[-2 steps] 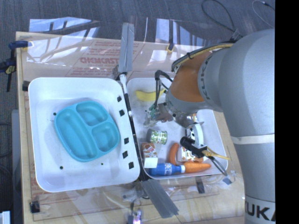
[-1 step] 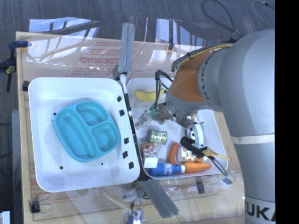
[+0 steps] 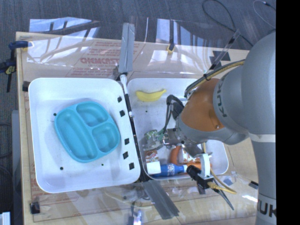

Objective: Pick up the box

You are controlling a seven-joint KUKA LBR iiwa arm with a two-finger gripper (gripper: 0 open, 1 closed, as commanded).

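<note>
Nearest the camera, by the near wall of the right bin [image 3: 220,146], a blue bottle with a white cap [image 3: 165,168] lies on its side, with an orange object [image 3: 175,153] just behind it. Above these the grey arm [image 3: 243,102] bends down into the right bin, its orange band [image 3: 202,108] over the bin's middle. Whether the gripper [image 3: 174,137] is open or closed, I cannot tell; it is hidden under the wrist. Beside it, toward the bin's left wall, sits a small printed package [image 3: 151,137], which may be the box, though it is too small to be sure. A yellow banana [image 3: 150,95] lies near the far wall. The left bin [image 3: 42,107] carries a blue divided tray [image 3: 87,130] at its centre.
</note>
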